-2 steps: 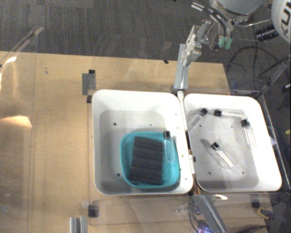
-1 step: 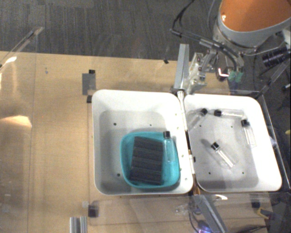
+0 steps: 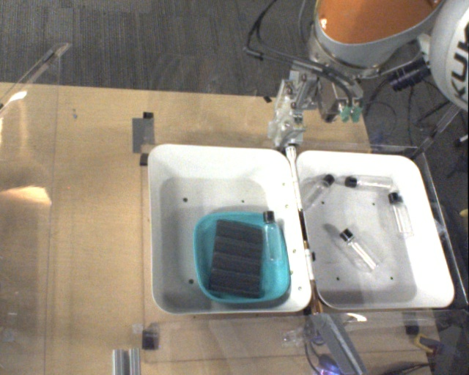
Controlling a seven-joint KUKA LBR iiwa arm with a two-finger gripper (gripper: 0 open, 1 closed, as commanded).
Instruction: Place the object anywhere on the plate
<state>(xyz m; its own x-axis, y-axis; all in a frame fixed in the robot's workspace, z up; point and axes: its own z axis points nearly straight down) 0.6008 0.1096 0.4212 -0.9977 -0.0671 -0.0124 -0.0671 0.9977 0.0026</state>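
Dark grey ribbed carpet [image 3: 146, 36] runs across the back; pale wood worktop [image 3: 73, 220] fills the rest, with a clear acrylic sheet glaring on its left part.

Gripper [image 3: 287, 130] hangs above the back edge of the bins, right at the seam between them, under the arm's orange band [image 3: 366, 18]. Jaws: cannot tell the opening, the fingertips blur into the clear hardware there. Nothing visibly between them.

Left bin [image 3: 168, 220]: teal plate [image 3: 205, 242] sits in its front right part. A dark ribbed block [image 3: 236, 258] lies on the plate, and one clear vial with a black cap [image 3: 272, 238] lies along the plate's right side, just beside the block, cap to the back.

Right bin [image 3: 432, 278]: four more clear black-capped vials. Two near the back wall, one at [image 3: 317, 187] and one at [image 3: 366, 182]; one by the right wall [image 3: 399, 211]; one mid-bin, tilted [image 3: 357, 249]. All well apart from each other.

Black cables [image 3: 267, 40] trail over the carpet behind the arm. Small black brackets [image 3: 144, 132] sit on the worktop by the left bin's corners.
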